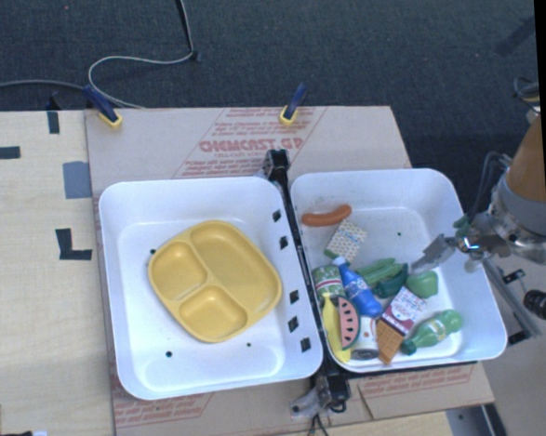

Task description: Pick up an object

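Toys (381, 298) crowded beside gripper (431, 253)

Bright even light, slightly soft focus

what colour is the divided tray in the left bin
Yellow: the divided tray in the left bin shows plainly in the camera view.

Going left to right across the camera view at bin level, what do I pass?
Yellow divided plate in the left bin → hot dog → blue bottle → green bottle → gripper over the right bin.
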Available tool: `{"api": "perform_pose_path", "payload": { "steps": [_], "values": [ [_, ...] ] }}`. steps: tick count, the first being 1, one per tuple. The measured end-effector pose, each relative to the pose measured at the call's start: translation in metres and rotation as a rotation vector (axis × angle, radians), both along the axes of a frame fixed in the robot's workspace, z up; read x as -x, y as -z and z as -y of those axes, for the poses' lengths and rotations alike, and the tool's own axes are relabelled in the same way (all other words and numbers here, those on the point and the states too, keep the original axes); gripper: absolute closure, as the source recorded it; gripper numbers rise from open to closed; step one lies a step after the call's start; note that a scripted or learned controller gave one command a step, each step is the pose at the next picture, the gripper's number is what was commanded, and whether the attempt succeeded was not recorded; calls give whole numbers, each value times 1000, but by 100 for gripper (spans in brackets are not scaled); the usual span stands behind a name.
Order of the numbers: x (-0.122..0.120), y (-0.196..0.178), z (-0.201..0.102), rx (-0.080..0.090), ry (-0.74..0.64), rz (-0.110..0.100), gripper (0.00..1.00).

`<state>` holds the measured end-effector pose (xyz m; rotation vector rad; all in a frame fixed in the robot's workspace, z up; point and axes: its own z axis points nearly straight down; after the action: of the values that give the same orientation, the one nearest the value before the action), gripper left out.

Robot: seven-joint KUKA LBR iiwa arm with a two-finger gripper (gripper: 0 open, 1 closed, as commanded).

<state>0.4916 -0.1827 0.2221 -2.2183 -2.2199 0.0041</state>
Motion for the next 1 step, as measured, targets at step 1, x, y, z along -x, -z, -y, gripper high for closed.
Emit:
{"api": "perform_pose_path", "payload": {
  "steps": [1],
  "values": [
    [-21,134,0,-1,0,1,0]
  ]
}}
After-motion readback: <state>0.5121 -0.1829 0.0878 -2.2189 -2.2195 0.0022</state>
